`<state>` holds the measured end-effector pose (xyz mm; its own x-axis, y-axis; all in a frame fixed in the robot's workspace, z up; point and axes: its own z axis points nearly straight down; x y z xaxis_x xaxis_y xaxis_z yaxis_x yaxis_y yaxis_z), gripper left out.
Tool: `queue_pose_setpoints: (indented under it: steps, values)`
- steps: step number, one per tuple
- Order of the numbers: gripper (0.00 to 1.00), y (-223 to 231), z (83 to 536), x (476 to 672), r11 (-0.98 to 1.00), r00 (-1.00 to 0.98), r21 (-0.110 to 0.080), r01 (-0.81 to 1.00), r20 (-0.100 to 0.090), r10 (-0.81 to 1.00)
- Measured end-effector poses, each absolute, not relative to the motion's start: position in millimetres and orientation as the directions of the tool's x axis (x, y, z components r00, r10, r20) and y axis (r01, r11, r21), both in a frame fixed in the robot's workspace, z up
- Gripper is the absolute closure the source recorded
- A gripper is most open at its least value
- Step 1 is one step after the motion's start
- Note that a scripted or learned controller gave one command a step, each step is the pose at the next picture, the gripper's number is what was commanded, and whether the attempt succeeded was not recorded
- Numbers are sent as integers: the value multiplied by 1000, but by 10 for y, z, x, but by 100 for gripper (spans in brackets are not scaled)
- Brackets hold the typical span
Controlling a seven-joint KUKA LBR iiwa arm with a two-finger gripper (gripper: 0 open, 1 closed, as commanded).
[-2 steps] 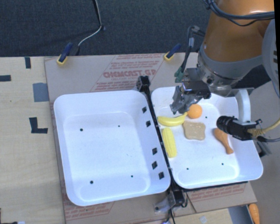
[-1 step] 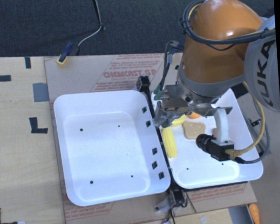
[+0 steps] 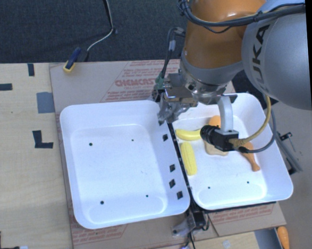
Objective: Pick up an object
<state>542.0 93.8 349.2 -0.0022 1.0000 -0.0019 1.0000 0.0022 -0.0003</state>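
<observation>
Nearest, the right bin (image 3: 230, 191) held a yellow corn cob (image 3: 188, 158) along the wall it shared with the left bin (image 3: 115, 151), and an orange carrot-like piece (image 3: 251, 161) lay well apart from it. Just beyond the cob lay a short banana-shaped piece (image 3: 185, 134). Farther back, the end effector (image 3: 167, 110) hung over that shared wall's far end — open or closed, I could not tell. The step looked like the approach — next it would need to shift over the cob or the banana-shaped piece and descend.
</observation>
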Motion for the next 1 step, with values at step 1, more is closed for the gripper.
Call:
queue_pose_setpoints:
  steps: [1]
  values:
    - [100,1005,2538,4792,1,-1,-16,1000,-2,1000]
